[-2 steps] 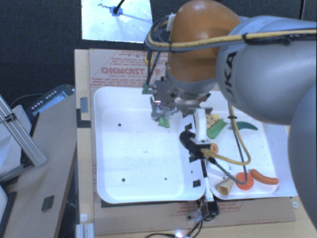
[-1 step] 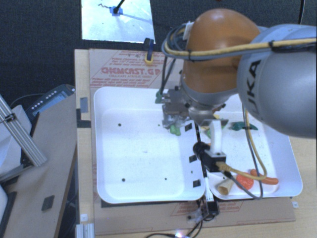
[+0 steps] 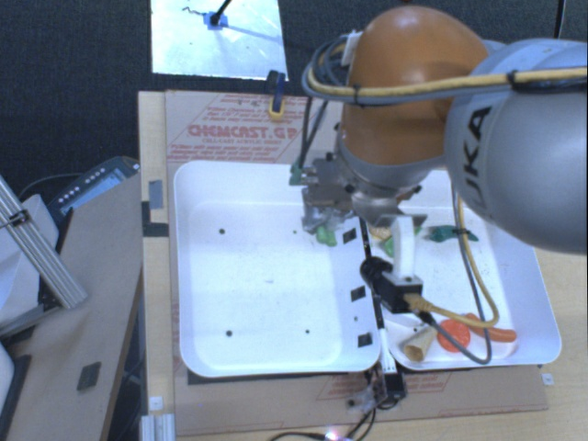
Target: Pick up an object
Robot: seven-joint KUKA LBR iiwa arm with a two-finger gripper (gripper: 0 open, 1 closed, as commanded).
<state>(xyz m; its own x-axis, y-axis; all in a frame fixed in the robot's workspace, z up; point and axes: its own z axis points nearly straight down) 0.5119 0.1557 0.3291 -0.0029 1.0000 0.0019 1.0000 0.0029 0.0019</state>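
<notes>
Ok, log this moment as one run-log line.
arm: over bin divider | gripper: low, at small green object | grasp: unconfirmed | right white bin: orange carrot-shaped toy, tan cone

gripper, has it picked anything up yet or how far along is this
Done: the arm has reached in, and the gripper is low at the divider between the two bins, by a green object. In hand: nothing visibly; I can't tell whether it grips the green piece. Left: a confirmed grasp and lift. The orange object and tan piece lie in the right bin.
</notes>
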